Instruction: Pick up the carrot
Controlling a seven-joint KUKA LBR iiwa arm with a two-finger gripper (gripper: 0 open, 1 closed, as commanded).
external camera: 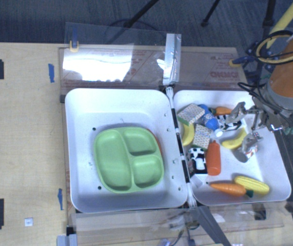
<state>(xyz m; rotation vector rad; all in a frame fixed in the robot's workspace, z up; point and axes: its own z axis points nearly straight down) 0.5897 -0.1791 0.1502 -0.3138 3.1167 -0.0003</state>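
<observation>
Bins are set side by side on the bench. A green divided plate [130, 159] is seen in the left bin [79, 137]. In the right bin [282, 188], a cluster of toys is piled toward eleven o'clock, with a red-orange bottle-like piece [214, 159] near the centre. The carrot [228, 188] is found lying flat at six o'clock of that bin, just beside a yellow corn cob [252, 184]. The gripper [250, 137] is held at about three o'clock of the bin, well apart from the carrot; nothing is seen between its fingers, whose spread cannot be told. The pick is judged not yet begun: approach, grasp and lift all remain.
</observation>
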